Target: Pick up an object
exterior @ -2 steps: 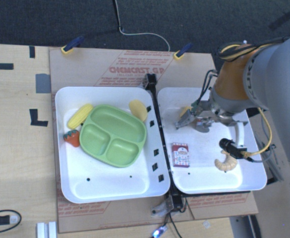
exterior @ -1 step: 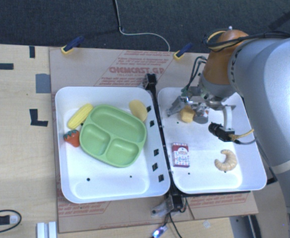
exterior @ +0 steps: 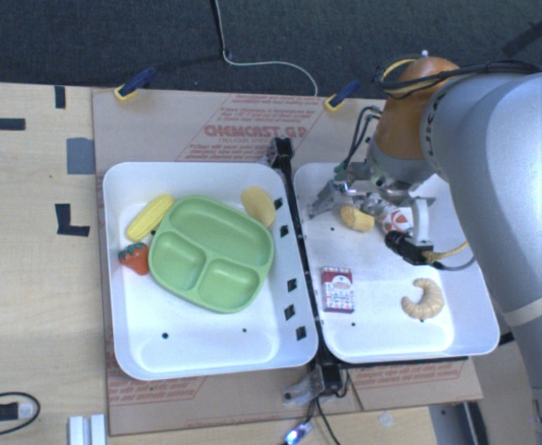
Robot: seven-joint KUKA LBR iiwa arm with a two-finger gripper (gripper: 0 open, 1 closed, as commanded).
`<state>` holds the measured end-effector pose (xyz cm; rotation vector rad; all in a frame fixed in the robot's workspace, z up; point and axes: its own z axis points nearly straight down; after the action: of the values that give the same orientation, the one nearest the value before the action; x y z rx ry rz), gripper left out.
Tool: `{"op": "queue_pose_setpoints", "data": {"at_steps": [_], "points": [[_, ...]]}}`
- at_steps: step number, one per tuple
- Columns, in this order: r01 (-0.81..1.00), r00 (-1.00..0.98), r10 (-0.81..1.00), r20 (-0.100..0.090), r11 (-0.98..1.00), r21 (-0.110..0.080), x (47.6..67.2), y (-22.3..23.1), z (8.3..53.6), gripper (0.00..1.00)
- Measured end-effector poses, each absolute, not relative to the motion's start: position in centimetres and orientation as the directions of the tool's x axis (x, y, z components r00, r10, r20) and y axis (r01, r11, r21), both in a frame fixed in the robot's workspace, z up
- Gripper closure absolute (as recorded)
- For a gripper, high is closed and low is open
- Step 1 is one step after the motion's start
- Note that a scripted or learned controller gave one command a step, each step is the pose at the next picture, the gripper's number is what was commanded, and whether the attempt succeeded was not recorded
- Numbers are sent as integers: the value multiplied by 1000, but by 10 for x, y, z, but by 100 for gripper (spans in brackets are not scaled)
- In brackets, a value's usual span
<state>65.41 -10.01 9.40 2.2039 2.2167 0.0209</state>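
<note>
My gripper [exterior: 356, 202] is down in the upper left part of the right bin [exterior: 465, 327]. A small yellow object [exterior: 355, 218] lies right at its tip, partly covered by it. Whether the object is gripped cannot be made out. A small red and white item [exterior: 397, 219] sits just to the right, by the gripper body. Lower in the same bin lie a red and white packet [exterior: 337, 290] and a tan croissant [exterior: 424, 298].
The left bin [exterior: 196, 350] holds a green divided plate [exterior: 211, 253], a yellow corn cob [exterior: 149, 216], a yellow rounded piece [exterior: 258, 205] and a red fruit [exterior: 135, 257]. The arm's grey body [exterior: 493, 165] covers the right bin's far right side. A black divider [exterior: 294, 248] separates the bins.
</note>
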Motion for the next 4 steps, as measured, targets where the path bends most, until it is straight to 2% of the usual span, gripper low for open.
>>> {"op": "queue_pose_setpoints", "data": {"at_steps": [1, 2, 3, 4], "points": [[1000, -5, 1000, -1, 5, 6, 624, -17, 191, 0], [1000, -3, 1000, 0, 3, -2, 623, -19, 194, 100], [1000, -3, 1000, 0, 3, -2, 623, -19, 193, 0], [1000, -3, 1000, 0, 3, 1, 665, -2, 183, 0]]}}
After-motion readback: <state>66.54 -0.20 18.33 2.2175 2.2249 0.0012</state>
